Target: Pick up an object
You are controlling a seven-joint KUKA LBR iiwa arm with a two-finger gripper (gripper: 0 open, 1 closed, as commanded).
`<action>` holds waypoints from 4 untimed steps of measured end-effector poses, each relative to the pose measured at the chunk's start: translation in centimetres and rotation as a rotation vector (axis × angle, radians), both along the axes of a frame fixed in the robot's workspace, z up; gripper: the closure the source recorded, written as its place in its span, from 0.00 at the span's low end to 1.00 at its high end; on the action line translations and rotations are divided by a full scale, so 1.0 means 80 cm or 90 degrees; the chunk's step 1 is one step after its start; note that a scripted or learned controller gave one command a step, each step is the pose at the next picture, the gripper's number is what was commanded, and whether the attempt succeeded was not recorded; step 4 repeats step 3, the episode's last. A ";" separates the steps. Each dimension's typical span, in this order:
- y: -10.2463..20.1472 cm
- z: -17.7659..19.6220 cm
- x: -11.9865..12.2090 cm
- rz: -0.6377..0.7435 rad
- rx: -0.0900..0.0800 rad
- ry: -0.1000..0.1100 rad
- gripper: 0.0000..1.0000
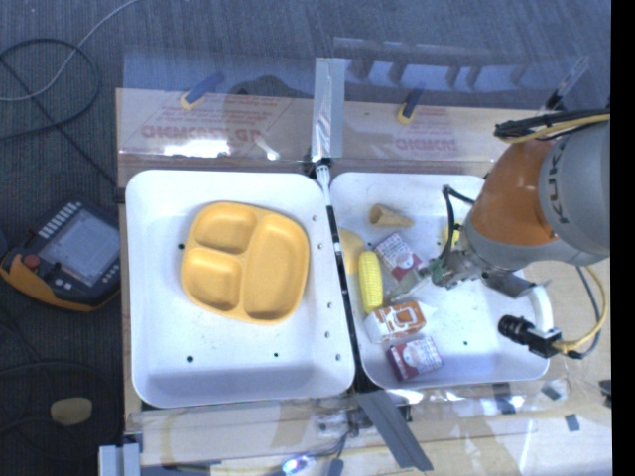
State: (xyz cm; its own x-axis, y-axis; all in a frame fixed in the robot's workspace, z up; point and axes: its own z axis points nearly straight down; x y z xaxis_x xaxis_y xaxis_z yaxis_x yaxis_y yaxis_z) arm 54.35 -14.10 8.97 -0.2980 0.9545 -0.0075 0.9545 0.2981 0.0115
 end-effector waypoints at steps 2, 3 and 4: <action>0.037 0.007 0.076 -0.065 0.002 0.004 1.00; 0.078 0.112 0.116 -0.037 0.002 0.013 1.00; 0.078 0.112 0.116 -0.037 0.002 0.013 1.00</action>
